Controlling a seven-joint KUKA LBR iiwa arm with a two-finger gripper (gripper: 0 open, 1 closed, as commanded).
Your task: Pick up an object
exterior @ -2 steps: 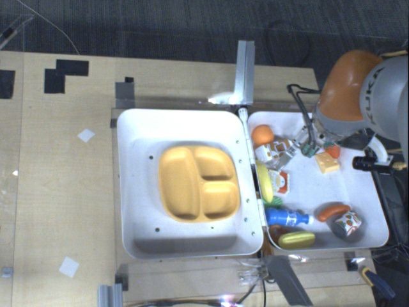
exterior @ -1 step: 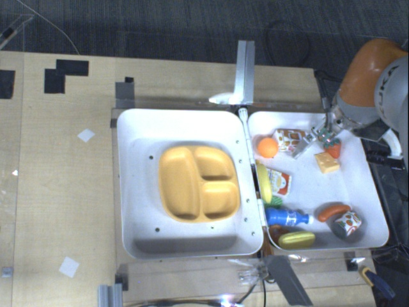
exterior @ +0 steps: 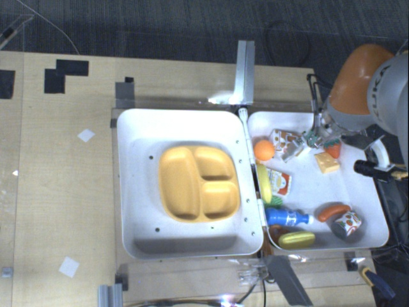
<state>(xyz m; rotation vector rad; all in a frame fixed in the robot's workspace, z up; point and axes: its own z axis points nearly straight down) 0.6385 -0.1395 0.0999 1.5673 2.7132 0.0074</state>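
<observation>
Wooden bench [exterior: 57, 190], two white bins. Pincer [exterior: 314, 137] low in right bin [exterior: 377, 235]; grip state indiscernible. Crumpled silver packet [exterior: 285, 143] just left, cheese wedge [exterior: 327, 163] below.

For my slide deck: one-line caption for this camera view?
Claw lowered into the cluttered right bin; yellow tray in the left bin.

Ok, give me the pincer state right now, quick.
Pincer: cannot be told; it sits low in the right shallow white bin beside the crumpled silver and red packet.
</observation>
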